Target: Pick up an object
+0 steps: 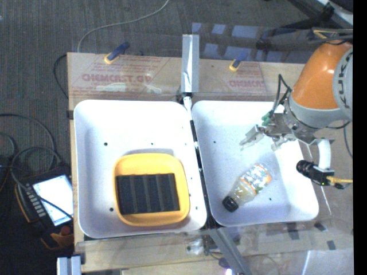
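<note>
Behind the bins (pixel 137 110), board lettering (pixel 117 78) reads "CHEMCAST".

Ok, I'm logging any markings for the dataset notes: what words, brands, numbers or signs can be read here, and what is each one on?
"KUK", in dark letters, cut off at the frame edge: on the arm, beside its orange band.
"CHEMCAST GP", faint red print, reading partly uncertain: on the clear sheet behind the left bin.
Similar red print on the sheet behind the right bin: too faint to read.
Bottle label: too blurred to read.

Bottle (pixel 248 186) in right bin (pixel 229 125); tray (pixel 151 189) in left bin (pixel 97 125).
</note>
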Robot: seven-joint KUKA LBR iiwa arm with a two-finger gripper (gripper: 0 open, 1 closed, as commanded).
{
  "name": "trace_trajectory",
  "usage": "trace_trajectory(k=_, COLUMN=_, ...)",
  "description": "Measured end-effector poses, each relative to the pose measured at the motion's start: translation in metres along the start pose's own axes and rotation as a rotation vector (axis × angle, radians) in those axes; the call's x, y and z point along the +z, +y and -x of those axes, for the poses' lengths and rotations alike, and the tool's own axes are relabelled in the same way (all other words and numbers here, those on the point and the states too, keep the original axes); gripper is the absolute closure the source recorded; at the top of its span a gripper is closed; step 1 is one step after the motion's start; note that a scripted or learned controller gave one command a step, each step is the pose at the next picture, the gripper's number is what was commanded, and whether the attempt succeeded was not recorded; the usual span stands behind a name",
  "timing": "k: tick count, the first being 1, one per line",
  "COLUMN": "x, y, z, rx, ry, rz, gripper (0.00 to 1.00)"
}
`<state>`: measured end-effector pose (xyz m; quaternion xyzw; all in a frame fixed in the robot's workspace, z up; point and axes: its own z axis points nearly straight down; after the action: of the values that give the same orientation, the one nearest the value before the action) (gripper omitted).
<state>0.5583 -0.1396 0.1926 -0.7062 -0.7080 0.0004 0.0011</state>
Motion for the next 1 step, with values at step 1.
trace_trajectory(k=1, x=0.0982, y=-0.0217, z=0.0524, rx=-0.043, ry=-0.002, rz=0.006, gripper=0.00)
